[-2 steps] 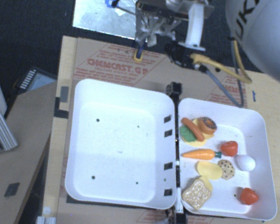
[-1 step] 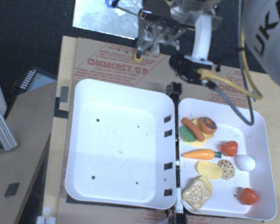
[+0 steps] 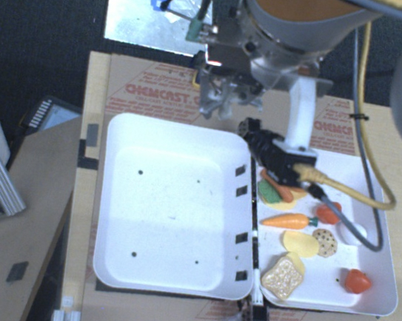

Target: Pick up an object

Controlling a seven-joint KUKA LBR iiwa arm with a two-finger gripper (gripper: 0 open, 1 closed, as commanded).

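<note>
My gripper (image 3: 220,100) hangs below the orange-banded wrist, over the cardboard just beyond the far rim of the left bin (image 3: 138,128). Nothing shows beneath it. The right bin (image 3: 385,290) holds the toy food: an orange carrot (image 3: 285,220), a green and orange piece (image 3: 277,192), a red tomato (image 3: 328,212), a speckled cookie (image 3: 325,243), a pale yellow slice (image 3: 299,244), a slice of toast (image 3: 283,277) and a red piece (image 3: 356,280). All of these lie well to the right of the gripper and nearer the camera.
A black connector block (image 3: 276,158) with a yellow cable (image 3: 350,192) hangs over the far left corner of the right bin. A white post (image 3: 300,118) stands behind it. Black clips (image 3: 242,237) line the wall between the bins.
</note>
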